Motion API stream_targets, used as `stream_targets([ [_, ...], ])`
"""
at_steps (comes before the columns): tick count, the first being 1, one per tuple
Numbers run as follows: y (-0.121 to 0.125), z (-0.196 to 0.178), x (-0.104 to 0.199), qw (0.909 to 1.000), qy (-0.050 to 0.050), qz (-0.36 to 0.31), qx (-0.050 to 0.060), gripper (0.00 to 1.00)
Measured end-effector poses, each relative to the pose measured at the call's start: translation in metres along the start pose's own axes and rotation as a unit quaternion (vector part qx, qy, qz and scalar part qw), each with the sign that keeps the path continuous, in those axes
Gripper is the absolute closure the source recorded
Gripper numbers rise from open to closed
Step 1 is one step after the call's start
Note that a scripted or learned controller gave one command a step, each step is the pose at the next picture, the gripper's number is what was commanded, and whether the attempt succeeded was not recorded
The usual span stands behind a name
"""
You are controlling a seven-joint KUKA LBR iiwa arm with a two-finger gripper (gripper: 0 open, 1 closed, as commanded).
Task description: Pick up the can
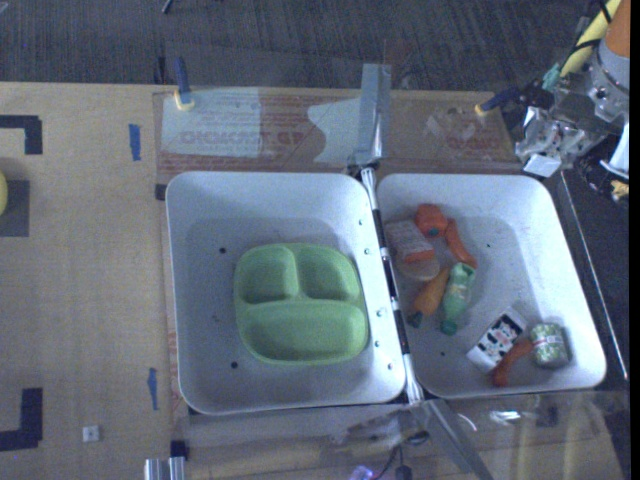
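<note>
The can [548,345] is seen lying on its side in the right bin [575,258], near that bin's five o'clock corner, well apart from the claw [548,148], which is parked outside at one o'clock, its opening impossible to tell.

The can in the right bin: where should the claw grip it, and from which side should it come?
Grip the can across its round body, coming from straight above. It seems to lie on its side near the bin's front right corner, with a red item touching its left, so close along the free sides.
</note>
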State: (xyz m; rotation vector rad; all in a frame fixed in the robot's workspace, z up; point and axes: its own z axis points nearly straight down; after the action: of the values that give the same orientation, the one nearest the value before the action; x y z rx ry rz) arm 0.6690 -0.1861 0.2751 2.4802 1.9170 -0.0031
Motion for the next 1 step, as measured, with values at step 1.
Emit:
stream_targets([
  [1, 0.0011, 0.1168, -0.0160, 0.9998, 0.002, 0.020, 0.004, 1.00],
])
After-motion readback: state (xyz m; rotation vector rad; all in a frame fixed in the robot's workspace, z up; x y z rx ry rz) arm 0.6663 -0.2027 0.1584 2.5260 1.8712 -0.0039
